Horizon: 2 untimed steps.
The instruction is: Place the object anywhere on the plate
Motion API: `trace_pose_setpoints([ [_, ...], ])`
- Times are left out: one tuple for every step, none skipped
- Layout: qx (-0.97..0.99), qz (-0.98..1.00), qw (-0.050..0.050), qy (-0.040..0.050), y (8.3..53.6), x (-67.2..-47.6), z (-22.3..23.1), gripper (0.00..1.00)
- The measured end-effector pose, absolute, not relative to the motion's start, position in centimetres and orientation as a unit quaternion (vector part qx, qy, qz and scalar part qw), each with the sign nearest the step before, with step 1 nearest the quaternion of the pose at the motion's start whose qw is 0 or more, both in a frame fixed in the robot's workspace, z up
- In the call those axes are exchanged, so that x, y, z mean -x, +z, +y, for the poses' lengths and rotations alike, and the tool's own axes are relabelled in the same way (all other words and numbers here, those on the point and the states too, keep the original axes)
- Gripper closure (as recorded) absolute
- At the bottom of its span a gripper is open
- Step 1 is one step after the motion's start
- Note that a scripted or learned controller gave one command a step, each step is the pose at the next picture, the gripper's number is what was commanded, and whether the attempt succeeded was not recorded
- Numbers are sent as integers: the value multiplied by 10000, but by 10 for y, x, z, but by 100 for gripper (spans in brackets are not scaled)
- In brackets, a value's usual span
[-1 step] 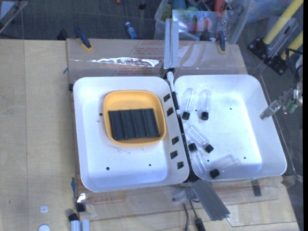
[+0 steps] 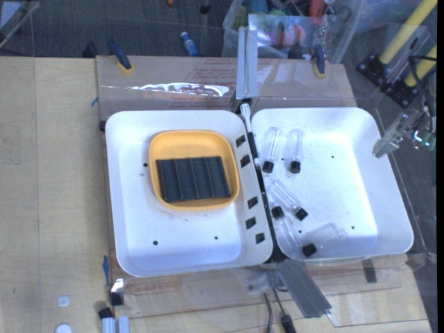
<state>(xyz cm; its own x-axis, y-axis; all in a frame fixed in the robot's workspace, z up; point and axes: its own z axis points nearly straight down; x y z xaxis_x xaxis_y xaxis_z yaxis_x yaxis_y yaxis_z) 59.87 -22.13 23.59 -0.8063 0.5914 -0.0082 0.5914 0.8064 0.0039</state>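
A yellow plate with rounded corners lies in the left bin. A dark grey ribbed block rests flat on the plate, covering its front half. Several clear vials with black caps lie in the right bin: two side by side near the divider, one in the middle and one toward the front. My gripper hangs at the far right, above the right bin's outer rim, well away from the plate and the vials, with nothing seen in it.
A row of black clips runs along the rims between the two bins. A clear box of colourful clutter stands behind the bench. Blue clamps hold the back board. Small items lie at the front left.
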Motion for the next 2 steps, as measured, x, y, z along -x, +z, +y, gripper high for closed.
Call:
trace_pose_setpoints([
  [-1886,9820,52,4,280,-650,-220,100],
  [-885,9961,54,0,415,-648,-222,100],
])
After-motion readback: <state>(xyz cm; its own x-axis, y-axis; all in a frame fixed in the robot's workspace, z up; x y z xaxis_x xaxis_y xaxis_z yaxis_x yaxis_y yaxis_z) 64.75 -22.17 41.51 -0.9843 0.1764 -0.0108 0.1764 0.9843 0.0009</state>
